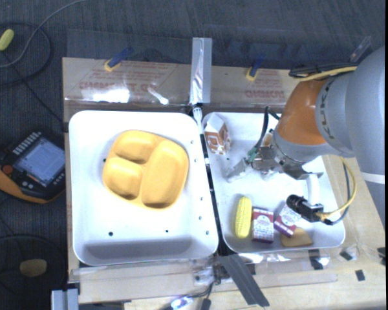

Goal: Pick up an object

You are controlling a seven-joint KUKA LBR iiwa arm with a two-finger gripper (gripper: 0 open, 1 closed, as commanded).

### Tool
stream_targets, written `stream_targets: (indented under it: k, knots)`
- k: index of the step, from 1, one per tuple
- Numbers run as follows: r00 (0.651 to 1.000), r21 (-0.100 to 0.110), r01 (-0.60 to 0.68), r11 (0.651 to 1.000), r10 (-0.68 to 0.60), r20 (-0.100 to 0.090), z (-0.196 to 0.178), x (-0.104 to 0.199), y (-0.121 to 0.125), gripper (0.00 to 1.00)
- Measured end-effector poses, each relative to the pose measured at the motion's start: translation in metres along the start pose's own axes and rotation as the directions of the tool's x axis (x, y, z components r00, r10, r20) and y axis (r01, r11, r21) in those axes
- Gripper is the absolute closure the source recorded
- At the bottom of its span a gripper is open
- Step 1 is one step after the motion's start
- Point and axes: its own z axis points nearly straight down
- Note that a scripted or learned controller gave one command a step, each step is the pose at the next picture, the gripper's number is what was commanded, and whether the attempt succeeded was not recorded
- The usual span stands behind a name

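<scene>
You've got the arm (349,108) coming in from 3 o'clock, orange band above the wrist, parked over the right bin (330,237). The gripper (240,168) sits low in the bin's upper middle, pointing toward 9 o'clock. Jaws: you can't tell from this angle how far apart they stand, the tips blur into the white floor. Nothing shows between them.

Right bin contents:
- small carton (216,137), white and orange-brown, at 11 o'clock in the bin, close to the divider wall, just beside the gripper tip at its 10 o'clock but apart from it
- corn cob (244,216), yellow, at 7 o'clock, lying roughly upright in the view
- red packet (263,225) touching the corn's right side
- second red packet (286,219) just beside that, tilted
- tan flat piece (297,239) under the second packet, near the bin's front wall
- black connector with a yellow cable (344,192) hangs off the wrist at 4 o'clock, over the packets

Left bin (90,237): one large yellow moulded tray (145,168), three rounded lobes, sitting just above centre, well apart from the gripper.

Outside the bins, the worktop (149,79) shows taped cardboard at 12 o'clock with two blue-yellow clamps (118,59). Off at 9 o'clock on the floor lies a handheld pendant (29,166).
</scene>
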Motion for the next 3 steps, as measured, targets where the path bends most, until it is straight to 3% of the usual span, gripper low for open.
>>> stream_targets:
  k: [1, 2, 3]
  knots:
    - [0.995, -0.015, -0.103, 0.995, 0.103, 0.001, 0.001, 0.012, -0.084, 0.00]
    - [0.995, -0.015, -0.102, 0.995, 0.102, -0.002, -0.008, 0.013, -0.083, 1.00]
    - [0.969, 0.001, -0.246, 0.969, 0.246, 0.004, -0.131, 0.027, -0.050, 1.00]
